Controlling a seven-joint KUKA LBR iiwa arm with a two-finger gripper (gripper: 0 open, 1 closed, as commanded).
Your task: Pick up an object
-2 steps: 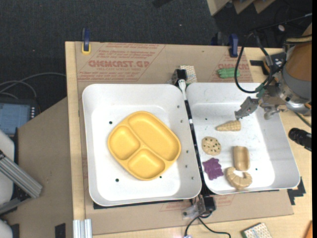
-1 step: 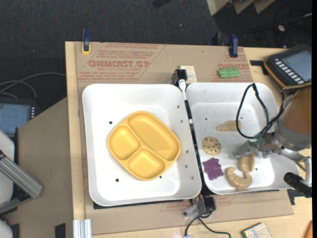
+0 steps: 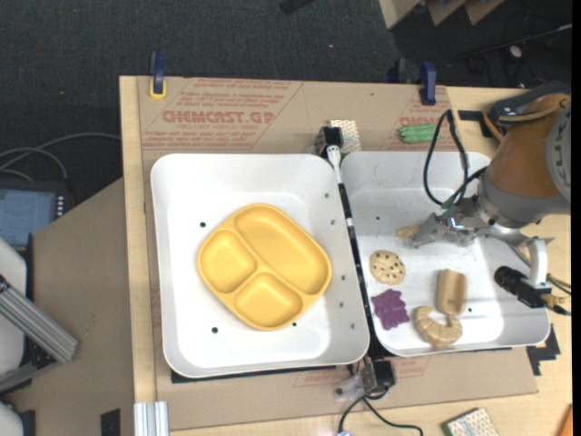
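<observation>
Reaching in from the right, the arm (image 3: 526, 175) hung over the far part of the right bin (image 3: 399, 175), its grey and orange wrist bent down toward the bin floor. The gripper (image 3: 427, 232) sat low at the middle of that bin, with a small tan piece (image 3: 406, 232) at its left tip; whether the jaws were spread or pressed together could not be told, nor whether they pinched that piece. Near of the gripper, apart from it, lay a cookie (image 3: 388, 266), and a purple piece (image 3: 391, 308) lay just near of the cookie. To their right lay a tan bread-like piece (image 3: 451, 291) and, nearer, a croissant (image 3: 438, 326). The left bin (image 3: 182, 189) held a yellow divided plate (image 3: 262, 265) at its middle.
</observation>
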